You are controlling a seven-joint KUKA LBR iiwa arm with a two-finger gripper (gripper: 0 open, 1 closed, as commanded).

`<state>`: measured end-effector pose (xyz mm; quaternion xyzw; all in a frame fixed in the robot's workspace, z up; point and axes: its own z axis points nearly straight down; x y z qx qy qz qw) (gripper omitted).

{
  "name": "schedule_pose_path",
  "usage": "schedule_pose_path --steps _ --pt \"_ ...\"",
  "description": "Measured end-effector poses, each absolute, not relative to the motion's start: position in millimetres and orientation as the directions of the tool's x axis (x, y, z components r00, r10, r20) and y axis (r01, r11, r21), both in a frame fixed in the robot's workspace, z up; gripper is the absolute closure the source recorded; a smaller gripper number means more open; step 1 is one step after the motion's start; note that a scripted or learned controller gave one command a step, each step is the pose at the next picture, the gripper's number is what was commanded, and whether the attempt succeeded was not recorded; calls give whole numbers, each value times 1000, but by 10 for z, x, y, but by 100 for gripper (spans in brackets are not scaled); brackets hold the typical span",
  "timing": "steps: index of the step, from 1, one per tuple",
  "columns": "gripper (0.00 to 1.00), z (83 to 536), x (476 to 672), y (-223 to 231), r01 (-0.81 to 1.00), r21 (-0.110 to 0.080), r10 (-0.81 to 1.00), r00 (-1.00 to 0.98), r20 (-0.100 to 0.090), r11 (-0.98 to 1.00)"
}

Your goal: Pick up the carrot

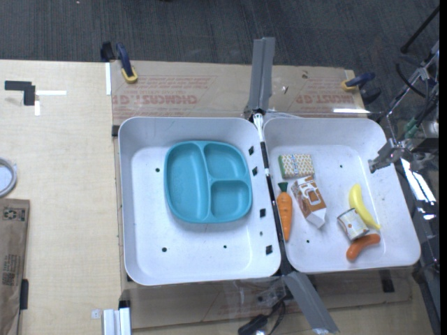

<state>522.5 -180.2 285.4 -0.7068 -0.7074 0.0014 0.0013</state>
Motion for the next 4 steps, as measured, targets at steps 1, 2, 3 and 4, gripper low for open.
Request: schedule_pose_path --steps 1,2,3,4 --pt "0 4359 5232 -1521 952 -3 952 305 -3 -305" --pt "0 3956 4807 -1155 982 -3 982 189 -2 -189" --pt "0 4176 5166 -1135 996 -1 996 93 -3 -93" --pt "0 3963 4785 -902 982 -3 982 -191 -1 191"
